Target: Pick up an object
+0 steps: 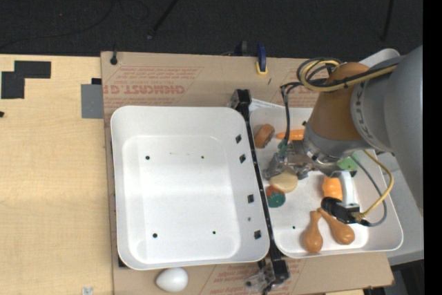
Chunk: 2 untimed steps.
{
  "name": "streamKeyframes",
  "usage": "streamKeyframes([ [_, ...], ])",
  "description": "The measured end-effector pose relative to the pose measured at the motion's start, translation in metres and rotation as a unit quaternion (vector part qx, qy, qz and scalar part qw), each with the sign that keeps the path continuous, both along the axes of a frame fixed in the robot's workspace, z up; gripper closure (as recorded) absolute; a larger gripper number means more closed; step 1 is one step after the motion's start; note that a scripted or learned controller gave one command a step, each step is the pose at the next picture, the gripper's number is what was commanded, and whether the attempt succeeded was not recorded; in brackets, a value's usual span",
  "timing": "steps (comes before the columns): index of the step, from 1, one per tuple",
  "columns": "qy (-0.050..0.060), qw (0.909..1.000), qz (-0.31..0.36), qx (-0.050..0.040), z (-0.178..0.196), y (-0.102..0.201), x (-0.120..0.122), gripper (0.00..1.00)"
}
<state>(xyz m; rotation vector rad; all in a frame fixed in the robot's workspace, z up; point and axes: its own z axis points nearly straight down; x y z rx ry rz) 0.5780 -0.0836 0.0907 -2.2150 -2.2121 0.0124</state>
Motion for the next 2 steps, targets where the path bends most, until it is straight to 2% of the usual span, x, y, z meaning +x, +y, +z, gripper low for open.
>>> streamKeyframes([
  [1, -0.007, 1.0000, 0.000, -0.0015, -0.002, 0.003, -0.016, 1.00],
  [2, -0.011, 0.9999, 0.003, -0.0007, 0.103, 0.040, 0.016, 1.00],
])
